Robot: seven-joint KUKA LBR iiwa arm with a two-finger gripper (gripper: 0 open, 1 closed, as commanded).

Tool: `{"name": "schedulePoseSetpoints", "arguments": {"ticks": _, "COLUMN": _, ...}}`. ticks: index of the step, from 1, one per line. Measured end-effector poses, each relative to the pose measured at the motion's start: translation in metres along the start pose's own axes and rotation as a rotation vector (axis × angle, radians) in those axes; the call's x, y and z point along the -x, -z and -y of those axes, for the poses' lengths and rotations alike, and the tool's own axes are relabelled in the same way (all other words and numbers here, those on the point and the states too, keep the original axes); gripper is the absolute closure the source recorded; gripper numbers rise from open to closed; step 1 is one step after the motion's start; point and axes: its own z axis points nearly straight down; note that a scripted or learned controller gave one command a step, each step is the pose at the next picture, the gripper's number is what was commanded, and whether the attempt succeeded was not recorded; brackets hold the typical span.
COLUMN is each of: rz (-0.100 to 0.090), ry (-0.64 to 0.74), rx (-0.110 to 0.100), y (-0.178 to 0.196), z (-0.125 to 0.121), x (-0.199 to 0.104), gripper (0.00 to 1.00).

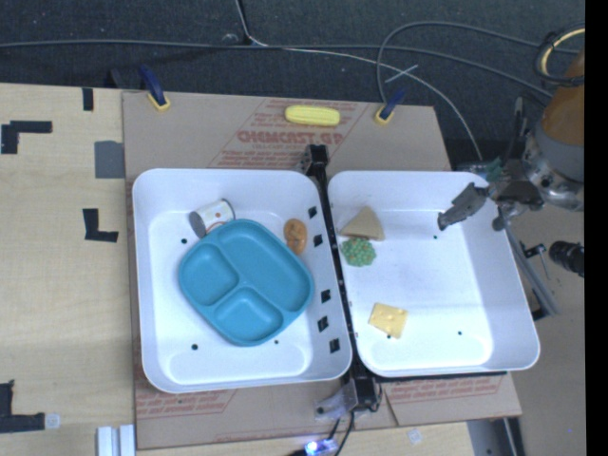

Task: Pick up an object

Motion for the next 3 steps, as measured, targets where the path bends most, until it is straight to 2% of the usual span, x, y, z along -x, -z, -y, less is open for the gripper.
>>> {"name": "schedulePoseSetpoints", "arguments": {"ticks": 1, "rz": 0.002, "ry": 0.003, "rx": 0.01, "y": 0.005, "z": -0.002, "x": 0.0, "gripper": 0.0}}
{"name": "schedulePoseSetpoints", "arguments": {"ticks": 2, "rz": 0.002, "ry": 0.002, "rx": 0.005, "y": -0.044, "z": 0.0, "x": 0.008, "gripper": 0.0}}
{"name": "schedulePoseSetpoints", "arguments": {"ticks": 3, "rz": 0.001, "ry": 0.003, "rx": 0.003, "y": -0.107, "z": -0.003, "x": 0.003, "gripper": 0.0}}
